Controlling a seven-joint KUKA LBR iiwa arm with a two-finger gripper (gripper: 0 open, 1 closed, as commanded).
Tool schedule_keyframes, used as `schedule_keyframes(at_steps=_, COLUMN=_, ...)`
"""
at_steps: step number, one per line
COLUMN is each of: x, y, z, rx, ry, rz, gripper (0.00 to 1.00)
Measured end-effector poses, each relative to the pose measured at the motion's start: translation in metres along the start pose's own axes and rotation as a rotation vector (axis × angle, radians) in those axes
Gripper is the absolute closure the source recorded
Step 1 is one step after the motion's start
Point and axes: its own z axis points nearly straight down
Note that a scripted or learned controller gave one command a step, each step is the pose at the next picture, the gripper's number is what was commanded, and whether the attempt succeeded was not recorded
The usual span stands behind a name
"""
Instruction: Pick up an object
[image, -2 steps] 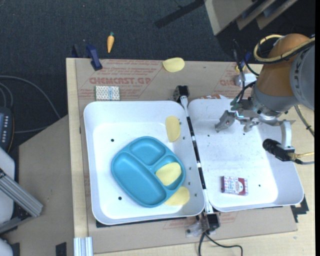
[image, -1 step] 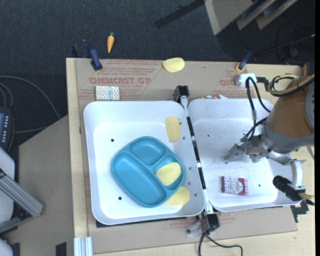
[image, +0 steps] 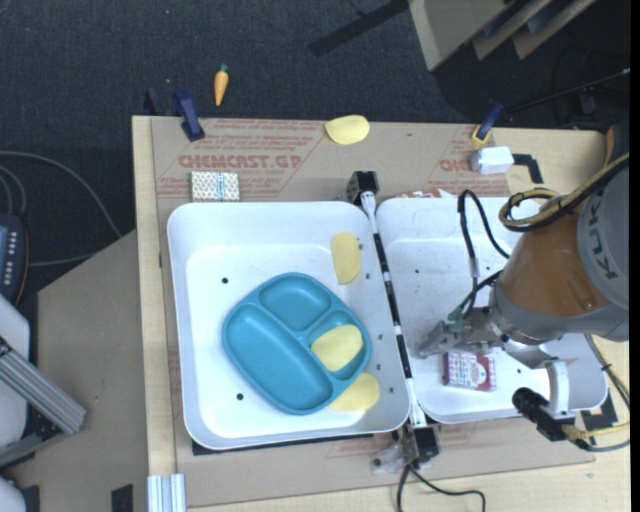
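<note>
On the brown sheet covering the desk (image: 150, 300) we read "CHEMCAST G P" in red print, once behind the left bin (image: 190, 330) and again, partly hidden, behind the right bin (image: 430, 230). On the arm (image: 560, 270) at the right edge we make out the letters "KU". A small patterned packet (image: 215, 185) lies on the sheet just behind the left bin; its print is too small to read.

In the left bin we see a blue tray (image: 285, 340) with divided wells, lying at a slant. A yellow piece (image: 338, 346) sits in the tray's right well. A second yellow piece (image: 346, 257) lies on the bin floor beyond the tray, near the right wall, and a third (image: 356, 394) lies against the tray's near right corner. Another yellow piece (image: 347, 129) rests on the sheet behind the bins.

In the right bin we see a red-and-white box (image: 469, 371) lying flat near the front; its label is too blurred to read. The gripper (image: 445, 338) hangs low over this bin, just left of and above the box. We cannot tell how the jaws stand.
</note>
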Motion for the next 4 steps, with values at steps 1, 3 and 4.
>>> schedule_keyframes(at_steps=1, x=-0.056, y=0.064, z=-0.058, rx=-0.003, ry=-0.002, rz=0.0, gripper=0.0)
schedule_keyframes(at_steps=3, x=-0.056, y=0.158, z=-0.05, rx=-0.004, ry=-0.003, rz=0.0, gripper=0.0)
schedule_keyframes(at_steps=4, x=-0.02, y=0.179, z=-0.041, rx=-0.005, ry=-0.002, rz=-0.002, gripper=0.0)
